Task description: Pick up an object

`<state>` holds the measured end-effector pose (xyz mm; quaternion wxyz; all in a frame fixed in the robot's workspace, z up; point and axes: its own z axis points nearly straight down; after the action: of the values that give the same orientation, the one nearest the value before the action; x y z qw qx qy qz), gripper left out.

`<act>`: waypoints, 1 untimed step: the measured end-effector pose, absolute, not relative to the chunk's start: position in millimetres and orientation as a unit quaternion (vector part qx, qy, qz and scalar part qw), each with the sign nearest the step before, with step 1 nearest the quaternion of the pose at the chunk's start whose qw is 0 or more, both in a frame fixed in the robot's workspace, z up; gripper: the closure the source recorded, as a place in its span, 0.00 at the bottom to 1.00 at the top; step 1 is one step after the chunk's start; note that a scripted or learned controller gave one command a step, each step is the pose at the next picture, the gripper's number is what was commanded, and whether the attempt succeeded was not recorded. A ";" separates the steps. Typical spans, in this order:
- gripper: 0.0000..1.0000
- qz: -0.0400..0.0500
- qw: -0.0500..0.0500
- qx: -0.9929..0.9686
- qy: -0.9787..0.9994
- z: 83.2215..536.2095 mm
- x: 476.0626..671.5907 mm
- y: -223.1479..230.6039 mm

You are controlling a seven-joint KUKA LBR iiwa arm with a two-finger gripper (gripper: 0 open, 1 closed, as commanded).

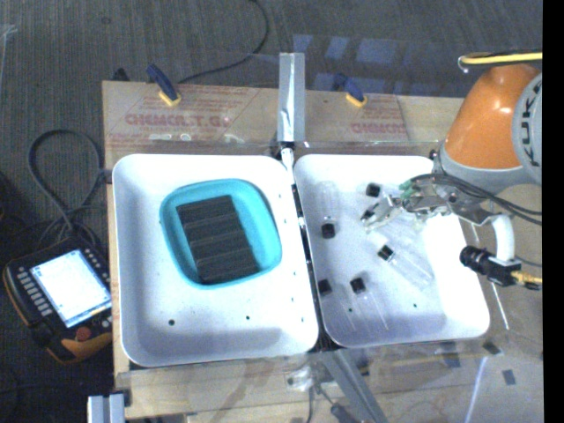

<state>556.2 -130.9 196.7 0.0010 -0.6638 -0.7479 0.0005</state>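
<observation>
Looking down on the bench [132,117], I see two white bins filling most of it, their inner rims touching under a taped post at the far edge. Open room lies in the near half of the right bin [414,320] and around the left bin's [141,315] margins. The left bin holds a teal tray [176,210] with a dark ridged block [216,239] lying in it. The right bin holds small black pieces [328,230] scattered well apart, and a clear object [410,261] that is hard to make out. The arm [498,126] comes in from the right, over the right bin's far right corner. The gripper [381,211] is low by the far pieces; I cannot tell how its fingers stand, or whether it touches anything.
</observation>
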 end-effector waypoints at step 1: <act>0.00 0.001 0.001 -0.632 -0.775 114.5 574.0 -180.4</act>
<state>574.0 -180.4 114.5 0.0011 -0.6324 -0.7747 0.0005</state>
